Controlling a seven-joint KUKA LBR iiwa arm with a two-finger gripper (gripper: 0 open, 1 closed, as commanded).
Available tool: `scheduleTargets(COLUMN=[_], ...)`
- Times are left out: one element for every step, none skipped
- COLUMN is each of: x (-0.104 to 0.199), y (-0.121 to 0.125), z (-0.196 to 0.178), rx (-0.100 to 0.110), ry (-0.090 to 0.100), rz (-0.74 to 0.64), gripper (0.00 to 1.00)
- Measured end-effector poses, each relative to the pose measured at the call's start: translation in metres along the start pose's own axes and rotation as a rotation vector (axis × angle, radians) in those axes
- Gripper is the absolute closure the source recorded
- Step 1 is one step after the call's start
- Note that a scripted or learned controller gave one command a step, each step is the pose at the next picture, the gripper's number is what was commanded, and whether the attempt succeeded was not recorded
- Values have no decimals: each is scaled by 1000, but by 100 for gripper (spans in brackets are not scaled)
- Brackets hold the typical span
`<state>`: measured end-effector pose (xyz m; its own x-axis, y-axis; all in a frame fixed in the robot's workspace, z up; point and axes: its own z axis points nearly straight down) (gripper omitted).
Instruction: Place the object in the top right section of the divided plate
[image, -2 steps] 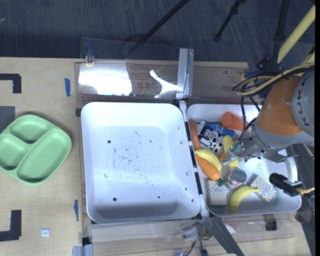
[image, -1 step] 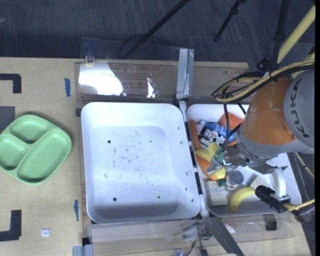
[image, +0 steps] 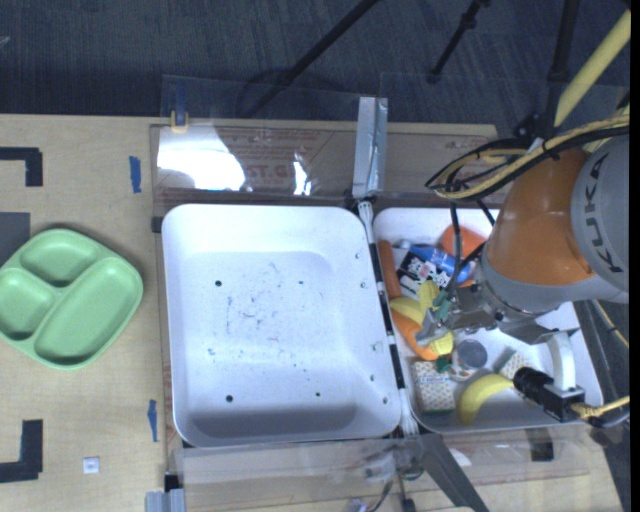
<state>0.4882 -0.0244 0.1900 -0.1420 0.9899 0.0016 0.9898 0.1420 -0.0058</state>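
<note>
Tool down in the crowded right bin, green plate far off at the frame's left edge.

Lowest in the frame, a banana (image: 487, 392) lies with its long axis slanting up toward the right, beside a woven pad (image: 432, 385). Above it the tool (image: 447, 318) sits among orange pieces (image: 412, 318) and a printed packet (image: 420, 268); which object it targets, and whether it is open or closed, I cannot tell. The clutter could cause a missed or double pick. The divided plate (image: 66, 297) lies across the white left bin (image: 272, 320) on the counter (image: 80, 160), so a weak grip may drop early.

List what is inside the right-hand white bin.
Inside the right bin lie a yellow banana, orange pieces and a blue-and-white packet. The arm covers the bin's middle, so anything beneath it is hidden.
</note>
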Motion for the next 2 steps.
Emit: scheduleTargets(x=[0, 75], y=[1, 2], z=[-8, 7], rx=[2, -1], ry=[0, -1], rz=[-1, 14], gripper=[100, 100])
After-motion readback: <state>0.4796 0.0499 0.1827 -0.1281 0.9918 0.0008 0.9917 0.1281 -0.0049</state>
